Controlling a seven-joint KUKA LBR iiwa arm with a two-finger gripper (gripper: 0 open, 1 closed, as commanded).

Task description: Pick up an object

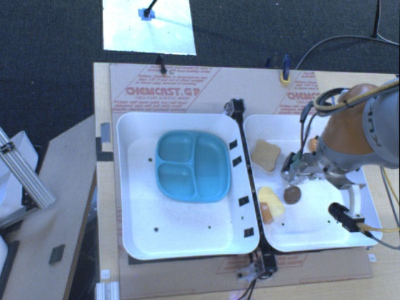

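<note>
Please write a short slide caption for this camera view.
End effector above brown ball in right bin; blue plate in left bin.

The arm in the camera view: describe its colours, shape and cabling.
The arm is a thick, rounded grey body with an orange band above the wrist. Yellow and dark cables loop over its top. The gripper is a small grey metal assembly, and a black part with a yellow wire sits below it.

A thick grey arm (381, 127) with a rounded orange band (347, 130), yellow and black cables looped around its wrist.
</note>
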